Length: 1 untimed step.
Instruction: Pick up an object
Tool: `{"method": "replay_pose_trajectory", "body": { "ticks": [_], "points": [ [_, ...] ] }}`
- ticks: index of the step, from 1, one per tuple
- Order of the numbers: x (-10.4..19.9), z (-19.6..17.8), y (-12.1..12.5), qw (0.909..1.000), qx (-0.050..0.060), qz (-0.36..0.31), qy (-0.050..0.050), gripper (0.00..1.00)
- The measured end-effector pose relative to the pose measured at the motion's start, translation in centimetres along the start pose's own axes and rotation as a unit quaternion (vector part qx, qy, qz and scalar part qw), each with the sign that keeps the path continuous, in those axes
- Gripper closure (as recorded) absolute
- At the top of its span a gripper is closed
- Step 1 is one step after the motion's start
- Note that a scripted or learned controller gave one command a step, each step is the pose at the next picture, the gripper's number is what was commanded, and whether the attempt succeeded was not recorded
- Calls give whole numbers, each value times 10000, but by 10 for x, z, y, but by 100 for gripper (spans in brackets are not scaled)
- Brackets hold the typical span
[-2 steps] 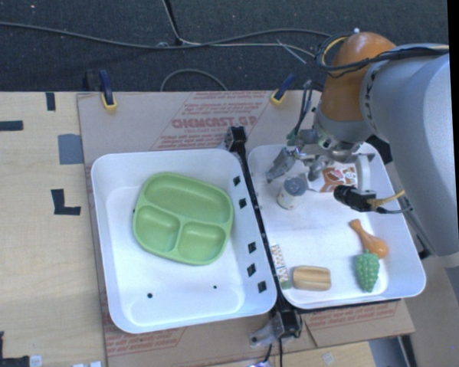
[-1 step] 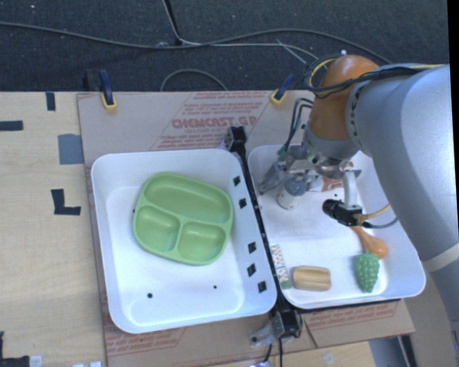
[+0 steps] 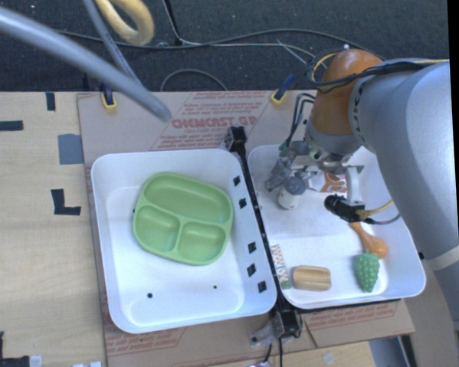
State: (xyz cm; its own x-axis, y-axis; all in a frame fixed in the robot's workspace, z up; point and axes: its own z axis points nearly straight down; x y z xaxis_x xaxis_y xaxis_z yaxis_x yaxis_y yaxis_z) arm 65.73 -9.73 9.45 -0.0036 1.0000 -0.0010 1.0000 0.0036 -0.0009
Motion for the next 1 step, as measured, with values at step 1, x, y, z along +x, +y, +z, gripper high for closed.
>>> {"method": "replay_pose_trajectory", "body": {
  "ticks": [1],
  "points": [
    [-3, -54, -9, 10000, -9, 14, 9, 100]
  ]
}}
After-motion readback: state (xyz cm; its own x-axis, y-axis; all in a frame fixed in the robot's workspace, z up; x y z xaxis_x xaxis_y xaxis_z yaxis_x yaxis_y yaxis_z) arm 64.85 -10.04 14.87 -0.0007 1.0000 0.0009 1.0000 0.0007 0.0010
